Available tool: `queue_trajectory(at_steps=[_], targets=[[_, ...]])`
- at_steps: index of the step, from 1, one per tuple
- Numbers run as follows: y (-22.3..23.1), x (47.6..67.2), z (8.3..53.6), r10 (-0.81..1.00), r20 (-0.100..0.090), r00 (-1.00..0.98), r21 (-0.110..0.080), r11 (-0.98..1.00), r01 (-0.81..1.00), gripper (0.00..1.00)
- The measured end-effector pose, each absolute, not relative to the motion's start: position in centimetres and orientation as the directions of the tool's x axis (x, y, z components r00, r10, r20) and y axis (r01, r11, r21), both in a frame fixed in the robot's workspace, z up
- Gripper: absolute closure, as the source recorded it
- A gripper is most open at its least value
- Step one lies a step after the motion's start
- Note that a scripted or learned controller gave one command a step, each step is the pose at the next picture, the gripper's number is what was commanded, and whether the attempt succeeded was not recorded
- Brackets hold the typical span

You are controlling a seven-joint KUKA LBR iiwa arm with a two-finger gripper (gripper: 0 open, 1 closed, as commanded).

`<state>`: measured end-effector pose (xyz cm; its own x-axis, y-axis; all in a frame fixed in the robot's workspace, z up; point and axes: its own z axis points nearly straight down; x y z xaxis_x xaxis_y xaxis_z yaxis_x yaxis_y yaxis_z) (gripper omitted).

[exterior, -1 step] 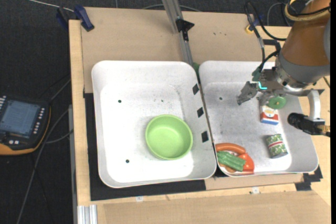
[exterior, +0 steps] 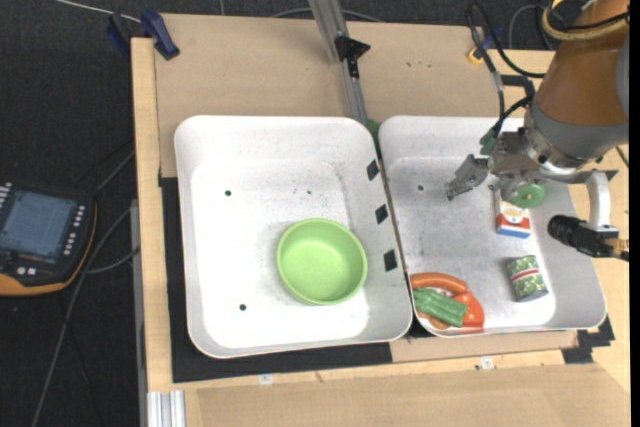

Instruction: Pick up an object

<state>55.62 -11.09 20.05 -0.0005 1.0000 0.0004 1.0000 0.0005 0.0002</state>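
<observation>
- The two-finger gripper (exterior: 497, 180) is hanging over the far part of the right white bin (exterior: 430, 245); its dark fingers (exterior: 464, 181) are standing spread, with nothing between them.
- Nearest candidate: the small red, white and blue carton (exterior: 513, 218) is lying just beside the gripper; the green patterned can (exterior: 526, 277) is lying nearer the front.
- The orange and green vegetable toy (exterior: 447, 302) is crowding the front rim; the round green plastic bowl (exterior: 321, 261) is sitting in the left white bin (exterior: 230, 175).
- Centring over the carton and straddling its narrow sides before descending is probably the best approach.

Green bowl (exterior: 321, 261) upright, left bin (exterior: 205, 155)
</observation>
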Motion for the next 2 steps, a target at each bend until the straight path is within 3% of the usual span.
queue_trajectory(at_steps=[2], targets=[[-11.3,55.6,9.3,1.0,0.001,0.0,-0.004,0.0,1.0,0.0]])
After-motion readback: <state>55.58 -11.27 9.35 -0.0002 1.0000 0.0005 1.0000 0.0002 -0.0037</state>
